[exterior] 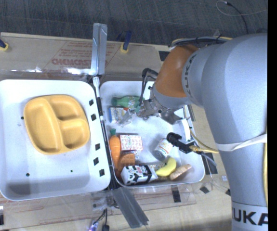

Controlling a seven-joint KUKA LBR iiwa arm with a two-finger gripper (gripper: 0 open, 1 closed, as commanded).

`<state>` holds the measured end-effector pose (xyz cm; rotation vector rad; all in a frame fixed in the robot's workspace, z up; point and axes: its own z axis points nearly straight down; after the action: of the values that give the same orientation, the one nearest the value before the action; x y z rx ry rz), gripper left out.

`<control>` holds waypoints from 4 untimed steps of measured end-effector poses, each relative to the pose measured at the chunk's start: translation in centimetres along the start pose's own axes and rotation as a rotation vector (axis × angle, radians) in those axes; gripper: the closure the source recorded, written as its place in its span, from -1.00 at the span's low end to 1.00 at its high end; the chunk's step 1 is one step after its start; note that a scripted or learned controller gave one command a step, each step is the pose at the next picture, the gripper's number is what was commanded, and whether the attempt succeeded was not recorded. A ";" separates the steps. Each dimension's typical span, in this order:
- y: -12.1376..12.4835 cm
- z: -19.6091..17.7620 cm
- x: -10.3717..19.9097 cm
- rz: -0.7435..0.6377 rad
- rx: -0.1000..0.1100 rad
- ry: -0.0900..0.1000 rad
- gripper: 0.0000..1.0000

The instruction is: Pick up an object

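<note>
One fixed camera looks down aslant on both bins (3, 129) from above.

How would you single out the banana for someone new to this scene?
Look in the right bin, the cluttered one beside the bin holding the yellow tray. Along its near edge, right of the black-and-white carton, lies the banana: small, curved, and yellow.

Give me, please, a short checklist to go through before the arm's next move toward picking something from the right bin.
1. Gripper over the right bin: ok, low at its upper left.
2. Target near it: ok, green bottle and clear wrapper lie just beside.
3. Something already held: cannot tell.
4. Other items apart from the gripper: ok, carrot, banana and milk carton lie nearer the front.
5. Left bin holds the yellow tray: ok.
</note>
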<state>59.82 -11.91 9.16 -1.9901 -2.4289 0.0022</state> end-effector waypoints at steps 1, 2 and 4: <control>-10.6 -0.3 -0.8 0.113 -0.002 0.000 -1.00; -10.6 -0.2 -0.8 0.113 -0.001 0.000 -1.00; -13.3 -1.2 -6.4 -0.131 -0.007 0.000 1.00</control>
<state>48.03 -20.82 10.34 -1.8298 -2.5574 -0.0072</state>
